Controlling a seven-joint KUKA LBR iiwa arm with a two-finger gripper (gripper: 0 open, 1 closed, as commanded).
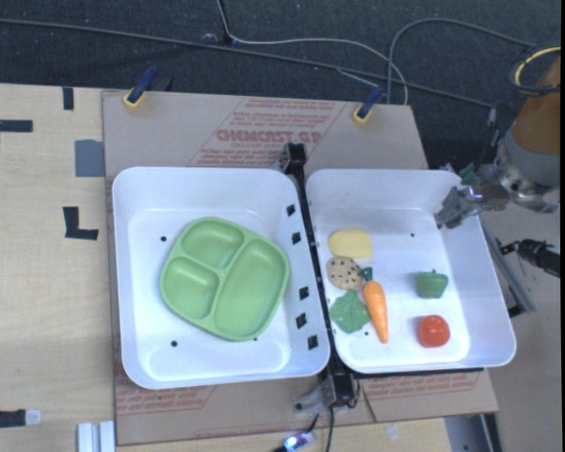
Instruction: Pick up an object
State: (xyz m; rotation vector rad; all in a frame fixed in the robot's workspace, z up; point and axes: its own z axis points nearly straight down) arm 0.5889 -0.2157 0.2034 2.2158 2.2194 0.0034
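Arm enters from the right edge, grey wrist (530,163) with orange band (539,121) just above it. Claw (455,207) points left and slightly down, low at the upper right. Nothing visible between its fingers; too small and blurred to judge their spread.

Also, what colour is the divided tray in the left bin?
Light green tray, plain to see in the camera view.

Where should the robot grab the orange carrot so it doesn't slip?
Probably across the carrot's thick upper end, coming straight down from above. It lies flat, tapering toward the bin's near edge, and green leafy food touches its left side, so the fat top gives the fingers most room.
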